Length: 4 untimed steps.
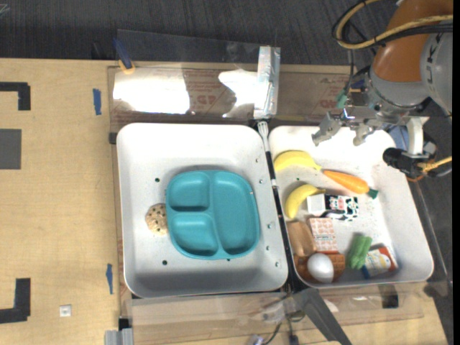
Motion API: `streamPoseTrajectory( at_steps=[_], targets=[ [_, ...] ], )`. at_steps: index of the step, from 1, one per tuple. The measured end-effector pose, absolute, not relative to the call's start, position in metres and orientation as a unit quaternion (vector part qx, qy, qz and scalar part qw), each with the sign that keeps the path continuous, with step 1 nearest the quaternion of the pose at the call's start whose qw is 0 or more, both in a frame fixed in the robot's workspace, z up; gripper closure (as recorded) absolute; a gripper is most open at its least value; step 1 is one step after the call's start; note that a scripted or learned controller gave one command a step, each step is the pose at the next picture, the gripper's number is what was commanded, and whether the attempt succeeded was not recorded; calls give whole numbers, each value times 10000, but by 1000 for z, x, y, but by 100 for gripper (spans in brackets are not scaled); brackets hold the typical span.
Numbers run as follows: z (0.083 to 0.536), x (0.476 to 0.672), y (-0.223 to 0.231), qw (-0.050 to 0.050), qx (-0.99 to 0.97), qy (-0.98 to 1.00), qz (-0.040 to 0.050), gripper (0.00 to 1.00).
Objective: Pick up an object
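White egg (pixel 320 267) sits at the near edge of the right bin (pixel 420 237), crowded by a brown packet (pixel 300 238), a red-and-white carton (pixel 325 234), a green object (pixel 359 251) and a small bottle (pixel 376 261). Farther back: two bananas (pixel 297 165), a carrot (pixel 347 181) lying across them, a black-and-white carton (pixel 335 205). Clutter fills the bin's near and left parts; bare floor shows at the far right corner.

Gripper (pixel 347 130) hovers over the right bin's far rim, fingers spread apart, nothing between them, touching nothing. Carrot and upper banana lie nearest below it.

Left bin (pixel 136 192): teal divided plate (pixel 213 213) at centre, cookie (pixel 157 218) touching its left edge. Bare floor all round the plate.
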<state>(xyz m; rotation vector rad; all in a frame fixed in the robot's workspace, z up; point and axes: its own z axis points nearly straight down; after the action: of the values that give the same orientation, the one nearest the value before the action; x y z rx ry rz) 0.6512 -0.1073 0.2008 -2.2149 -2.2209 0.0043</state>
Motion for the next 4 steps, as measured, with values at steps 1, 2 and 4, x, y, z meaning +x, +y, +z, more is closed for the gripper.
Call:
streamPoseTrajectory(
  at_steps=[1, 2, 4],
  targets=[
    [93, 626, -154, -4, -7015, -7126, -5, 0],
    [121, 666, -197, 0, -8046, -5938, 6, 0],
    [128, 621, -178, 6, -8737, -4864, 9, 0]
  ],
)
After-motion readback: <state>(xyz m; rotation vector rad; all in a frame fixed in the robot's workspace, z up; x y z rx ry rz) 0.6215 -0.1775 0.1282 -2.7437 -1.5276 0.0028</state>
